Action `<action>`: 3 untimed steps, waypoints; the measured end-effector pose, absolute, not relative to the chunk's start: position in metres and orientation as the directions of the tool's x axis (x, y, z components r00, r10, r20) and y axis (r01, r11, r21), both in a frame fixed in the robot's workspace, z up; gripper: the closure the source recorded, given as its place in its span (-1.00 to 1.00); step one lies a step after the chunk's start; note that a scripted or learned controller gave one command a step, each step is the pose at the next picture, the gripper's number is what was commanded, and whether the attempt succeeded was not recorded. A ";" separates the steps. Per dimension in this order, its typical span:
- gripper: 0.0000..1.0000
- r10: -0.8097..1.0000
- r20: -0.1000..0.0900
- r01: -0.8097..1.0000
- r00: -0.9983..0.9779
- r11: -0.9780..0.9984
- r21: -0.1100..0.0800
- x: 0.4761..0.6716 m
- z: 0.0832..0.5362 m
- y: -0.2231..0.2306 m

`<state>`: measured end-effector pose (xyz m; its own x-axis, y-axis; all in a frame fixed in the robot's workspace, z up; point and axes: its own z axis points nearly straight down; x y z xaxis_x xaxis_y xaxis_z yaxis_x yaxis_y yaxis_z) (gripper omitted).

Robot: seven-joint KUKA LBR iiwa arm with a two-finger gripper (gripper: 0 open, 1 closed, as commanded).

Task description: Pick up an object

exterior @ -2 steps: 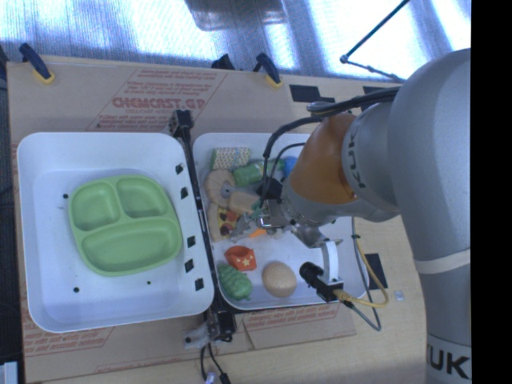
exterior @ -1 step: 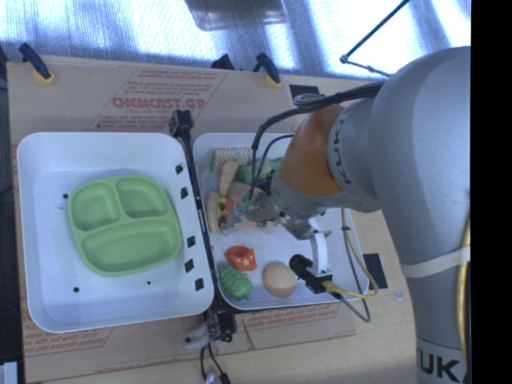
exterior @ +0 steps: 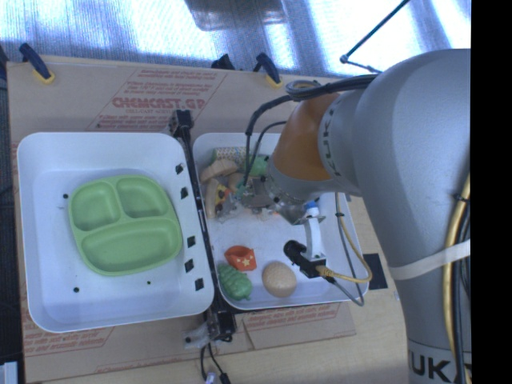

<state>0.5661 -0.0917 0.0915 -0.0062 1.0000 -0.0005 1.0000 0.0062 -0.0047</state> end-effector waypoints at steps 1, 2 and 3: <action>-1.00 1.000 0.001 1.000 -0.005 0.005 -0.002 0.618 0.126 -0.095; -1.00 1.000 -0.001 1.000 -0.009 0.009 0.015 0.584 0.100 -0.101; 1.00 1.000 0.000 1.000 -0.012 0.012 0.007 0.583 0.107 -0.100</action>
